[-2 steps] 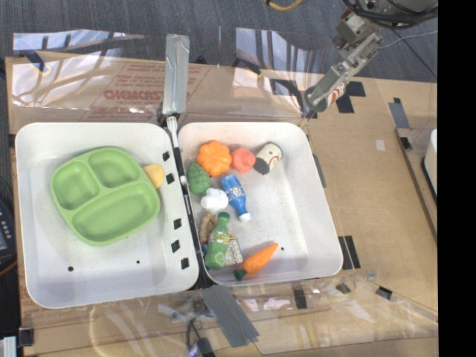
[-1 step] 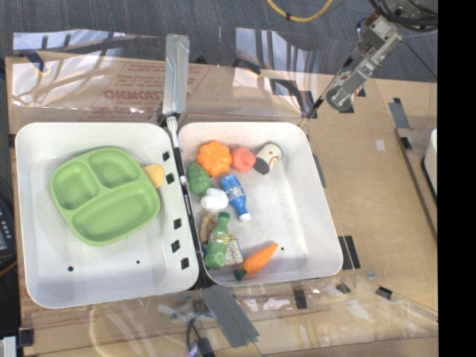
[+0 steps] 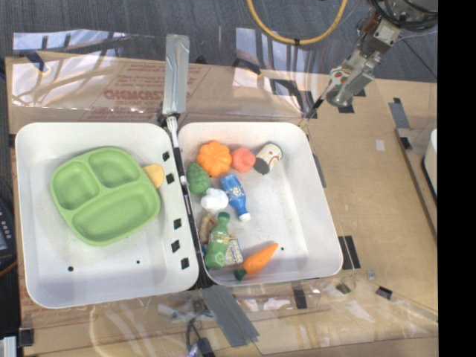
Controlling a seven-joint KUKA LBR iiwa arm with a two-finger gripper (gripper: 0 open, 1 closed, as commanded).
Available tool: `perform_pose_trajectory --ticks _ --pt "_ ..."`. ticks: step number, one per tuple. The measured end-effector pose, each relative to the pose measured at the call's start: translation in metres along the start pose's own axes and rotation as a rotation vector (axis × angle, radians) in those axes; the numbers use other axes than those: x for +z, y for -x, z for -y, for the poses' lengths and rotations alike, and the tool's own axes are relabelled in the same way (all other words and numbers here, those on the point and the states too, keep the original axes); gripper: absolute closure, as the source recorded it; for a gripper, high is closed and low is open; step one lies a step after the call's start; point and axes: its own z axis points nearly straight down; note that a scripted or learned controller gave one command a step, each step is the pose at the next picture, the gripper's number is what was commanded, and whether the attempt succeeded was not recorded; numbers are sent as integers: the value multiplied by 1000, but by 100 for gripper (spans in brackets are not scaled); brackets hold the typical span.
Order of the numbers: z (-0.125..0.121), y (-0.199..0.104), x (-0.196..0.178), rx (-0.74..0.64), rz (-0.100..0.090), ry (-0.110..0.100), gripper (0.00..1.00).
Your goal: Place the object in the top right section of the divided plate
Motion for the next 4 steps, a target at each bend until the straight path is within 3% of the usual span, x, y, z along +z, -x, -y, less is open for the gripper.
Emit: perform_pose_trajectory --ticks 1,4 --pt "-32 -18 0 -322 1 -2 100" --pt "-16 -17 -33 -346 -28 -35 100"
